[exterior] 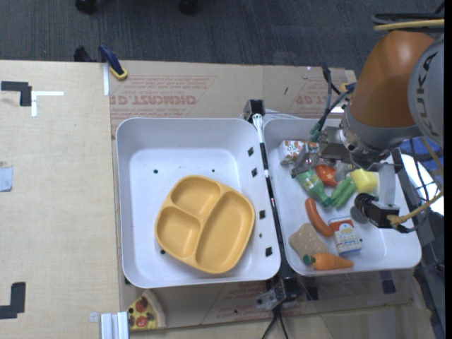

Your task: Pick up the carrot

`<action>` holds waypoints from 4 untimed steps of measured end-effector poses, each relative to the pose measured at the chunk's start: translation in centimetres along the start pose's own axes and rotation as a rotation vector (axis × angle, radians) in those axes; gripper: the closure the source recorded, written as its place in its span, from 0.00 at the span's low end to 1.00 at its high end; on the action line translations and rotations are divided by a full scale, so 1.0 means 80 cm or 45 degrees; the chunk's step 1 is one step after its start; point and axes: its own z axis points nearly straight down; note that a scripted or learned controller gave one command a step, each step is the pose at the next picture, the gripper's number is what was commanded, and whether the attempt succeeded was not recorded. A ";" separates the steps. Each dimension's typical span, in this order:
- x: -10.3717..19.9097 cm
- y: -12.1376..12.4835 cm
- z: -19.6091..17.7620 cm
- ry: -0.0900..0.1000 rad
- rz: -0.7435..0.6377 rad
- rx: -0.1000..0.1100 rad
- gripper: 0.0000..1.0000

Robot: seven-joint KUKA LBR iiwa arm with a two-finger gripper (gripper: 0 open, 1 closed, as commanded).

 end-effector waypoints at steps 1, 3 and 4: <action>0.064 -0.031 0.010 0.001 0.129 -0.002 0.00; 0.162 -0.030 -0.047 0.000 -0.140 -0.006 0.00; 0.239 -0.070 0.180 0.001 -0.176 -0.004 0.00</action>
